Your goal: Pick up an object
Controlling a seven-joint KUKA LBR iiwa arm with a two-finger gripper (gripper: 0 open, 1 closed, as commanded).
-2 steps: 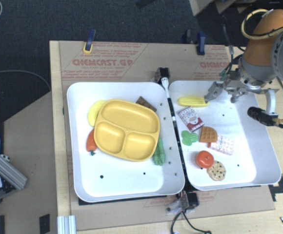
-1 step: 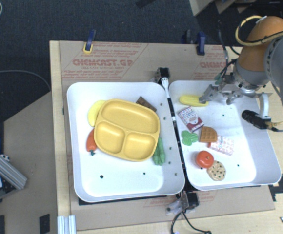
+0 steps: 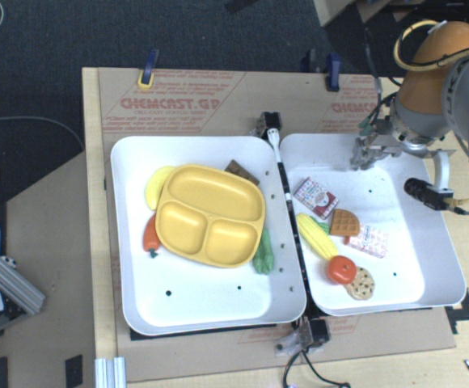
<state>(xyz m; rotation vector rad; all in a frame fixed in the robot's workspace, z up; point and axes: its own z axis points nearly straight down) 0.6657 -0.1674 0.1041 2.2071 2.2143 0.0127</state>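
The gripper point(image 3: 369, 153) hangs over the far end of the right bin point(image 3: 428, 285); whether it is apart or together I cannot tell. Nearer lie a packet point(image 3: 314, 197), waffle point(image 3: 344, 222), corn point(image 3: 317, 236), tomato point(image 3: 341, 269) and cookie point(image 3: 361, 284). The left bin point(image 3: 133, 217) holds a yellow tray point(image 3: 210, 215).

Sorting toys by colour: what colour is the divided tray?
Yellow; the tray shows clearly in the camera view, in the left bin.

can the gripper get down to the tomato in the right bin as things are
Probably yes. The tomato lies uncovered in the right bin, with nothing above it. The corn and cookie touch or nearly touch it, so the fingers have little room. The gripper hovers over the bin's far corner.
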